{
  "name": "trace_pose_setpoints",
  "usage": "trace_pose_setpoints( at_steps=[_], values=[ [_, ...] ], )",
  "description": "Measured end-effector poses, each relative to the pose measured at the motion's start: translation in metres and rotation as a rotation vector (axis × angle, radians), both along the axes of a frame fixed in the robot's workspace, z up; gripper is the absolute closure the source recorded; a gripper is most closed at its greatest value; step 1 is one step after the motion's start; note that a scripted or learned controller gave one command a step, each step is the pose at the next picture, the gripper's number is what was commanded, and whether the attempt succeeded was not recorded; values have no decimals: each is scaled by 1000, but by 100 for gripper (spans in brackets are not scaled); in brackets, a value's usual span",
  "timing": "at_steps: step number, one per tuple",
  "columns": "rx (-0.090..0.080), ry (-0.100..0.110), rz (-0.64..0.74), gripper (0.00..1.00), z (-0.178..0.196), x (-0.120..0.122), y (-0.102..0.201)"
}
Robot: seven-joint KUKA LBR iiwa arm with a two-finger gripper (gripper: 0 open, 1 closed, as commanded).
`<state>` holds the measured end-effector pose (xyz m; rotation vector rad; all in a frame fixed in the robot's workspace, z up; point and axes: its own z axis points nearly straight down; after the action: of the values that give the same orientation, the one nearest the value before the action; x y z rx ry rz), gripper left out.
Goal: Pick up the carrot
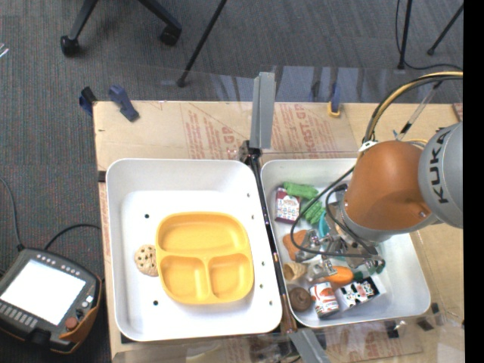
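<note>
Fingers of the gripper (342, 262) are hanging low in the right bin (412, 278), and whether they are parted or closed I cannot tell, since the wrist is covering them from above. Just beneath them the carrot (339, 274) is lying, an orange sliver showing beside the can (326, 299) and the carton (357, 292). Crowding is making this risky: a fingertip could be landing on the can or carton, pushing the carrot aside or pinching the wrong item. What seems to be a second orange piece (297, 242) is sitting close to the left, inviting a mistaken grab. In the left bin (121, 203), the tray (204, 267) and cookie (145, 259) are staying well apart from the action.
</note>
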<state>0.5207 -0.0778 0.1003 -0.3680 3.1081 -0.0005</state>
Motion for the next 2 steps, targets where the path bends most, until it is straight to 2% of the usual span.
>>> trace_pose_setpoints(
  at_steps=[1,2],
  values=[
    [-2,7,110,100,65,-31,-28],
    [-2,7,344,100,156,15,-101]
  ],
)
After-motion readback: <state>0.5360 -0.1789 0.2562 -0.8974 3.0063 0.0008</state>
